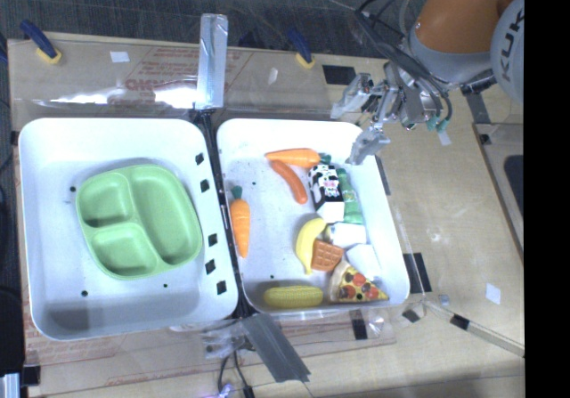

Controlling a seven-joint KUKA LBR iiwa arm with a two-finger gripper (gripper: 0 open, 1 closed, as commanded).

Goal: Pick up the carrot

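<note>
The carrot [240, 220] is a small orange toy with a green leafy top, lying flat in the right bin [267, 142] near its nine o'clock wall. It runs roughly upright in the view, green end toward twelve o'clock, tapered tip toward six o'clock.

It looked like a robotics lab — a grey-and-orange KUKA arm [463, 4] trailing loose cables stood over a taped-down bench [445, 236], with two white bins [36, 209] of plastic toy food [334, 236] clamped [40, 40] in place.
</note>
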